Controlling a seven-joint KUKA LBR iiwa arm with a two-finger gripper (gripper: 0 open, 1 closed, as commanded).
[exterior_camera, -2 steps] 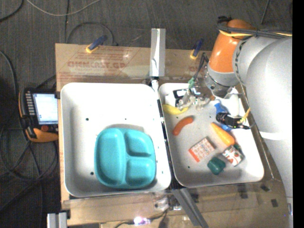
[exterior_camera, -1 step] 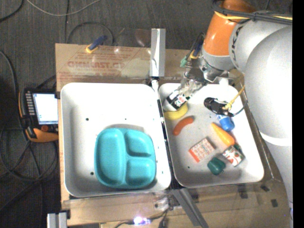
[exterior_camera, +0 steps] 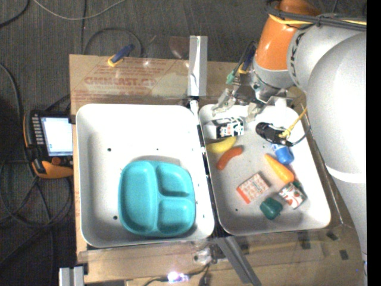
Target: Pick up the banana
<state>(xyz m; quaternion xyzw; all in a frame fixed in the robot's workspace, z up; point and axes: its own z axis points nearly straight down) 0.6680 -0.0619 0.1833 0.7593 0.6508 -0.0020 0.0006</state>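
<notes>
The yellow banana (exterior_camera: 218, 146) lies in the right bin (exterior_camera: 315, 216) near its left wall, partly under a black-and-white patterned object (exterior_camera: 230, 127). A red-orange pepper-like piece (exterior_camera: 230, 157) touches the banana's lower right side. My gripper (exterior_camera: 229, 102) hangs over the far left corner of the right bin, above and a little beyond the patterned object, apart from the banana. Nothing shows between its tips.
The right bin also holds a blue piece (exterior_camera: 285, 155), an orange carrot (exterior_camera: 280, 168), a red-and-white packet (exterior_camera: 253, 187), a green cup (exterior_camera: 271, 208) and a red can (exterior_camera: 293, 195). A teal divided plate (exterior_camera: 158, 198) sits in the left bin (exterior_camera: 95, 136).
</notes>
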